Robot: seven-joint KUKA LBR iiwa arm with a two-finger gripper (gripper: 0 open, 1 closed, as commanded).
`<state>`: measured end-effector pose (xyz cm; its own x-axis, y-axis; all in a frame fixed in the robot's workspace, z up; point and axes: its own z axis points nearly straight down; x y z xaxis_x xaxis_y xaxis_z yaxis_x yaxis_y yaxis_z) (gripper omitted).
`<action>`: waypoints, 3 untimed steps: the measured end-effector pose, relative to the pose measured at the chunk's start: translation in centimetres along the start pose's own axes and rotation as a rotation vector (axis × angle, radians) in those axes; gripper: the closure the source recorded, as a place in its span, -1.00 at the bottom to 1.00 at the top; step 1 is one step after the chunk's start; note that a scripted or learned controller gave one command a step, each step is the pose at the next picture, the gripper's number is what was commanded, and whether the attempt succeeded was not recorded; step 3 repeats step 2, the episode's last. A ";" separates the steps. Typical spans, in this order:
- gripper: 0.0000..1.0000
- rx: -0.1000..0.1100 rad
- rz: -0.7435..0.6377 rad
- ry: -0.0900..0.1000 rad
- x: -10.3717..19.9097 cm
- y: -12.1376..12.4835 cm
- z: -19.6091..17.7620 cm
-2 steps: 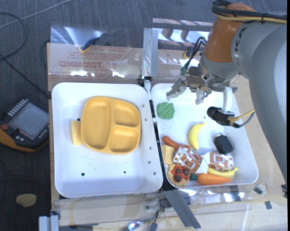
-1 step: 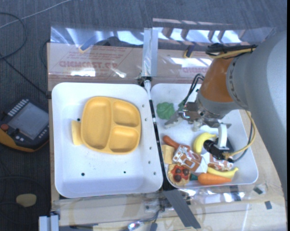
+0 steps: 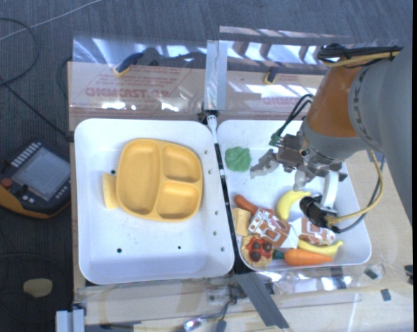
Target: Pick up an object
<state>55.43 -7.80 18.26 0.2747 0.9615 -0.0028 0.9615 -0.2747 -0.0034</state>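
The grey two-finger gripper hangs over the middle of the right-hand shallow white bin. Its fingers are spread wide with nothing between them, which reads as readiness to descend, not a grasp made.

Candidates for picking lie on either side. A crinkled green lump of toy lettuce sits alone at nine o'clock from the gripper, near but apart. A short yellow toy banana lies just beside the gripper at five o'clock.

The other toy foods crowd the bin's six o'clock edge — a long orange plastic carrot, printed pizza slices and a round topped tart. They touch and overlap, so I judge the lone green lump the cleaner target.

The left-hand white bin holds a yellow three-compartment plastic plate, lying flat at its centre.

The only writing is red print on the brown cardboard sheet at twelve o'clock behind the bins. It seems to begin "CHEMCAST"; the rest is lost under glare.
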 end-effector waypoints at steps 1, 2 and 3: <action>-1.00 -0.026 -0.109 0.002 -4.5 0.4 7.7; -1.00 -0.037 -0.325 0.000 -7.2 0.7 8.2; -1.00 -0.037 -0.325 0.000 -7.2 0.7 8.2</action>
